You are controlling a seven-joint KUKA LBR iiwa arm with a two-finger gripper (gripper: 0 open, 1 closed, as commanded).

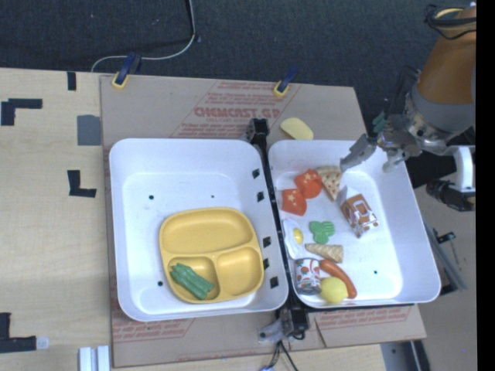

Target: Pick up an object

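Two white bins: left (131, 176) holds a yellow tray (209, 234), right (402, 230) toy foods beneath the empty, spread pincer (373, 151).

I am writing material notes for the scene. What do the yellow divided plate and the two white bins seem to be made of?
Yellow divided plate: probably moulded plastic, matte; even colour, rounded compartment ridges. White bins: likely thin formed plastic, slightly glossy; soft rounded rims, smooth walls.

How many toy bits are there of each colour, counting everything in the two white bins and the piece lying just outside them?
Red: 3, two tomato pieces and a chilli
Green: 2, a pod on the yellow tray, a leafy piece
Yellow: 3, a lemon, a small piece, a piece outside the bins
Tan: 2, wedge, cone
Printed packs: 2, box, can
Total: 12
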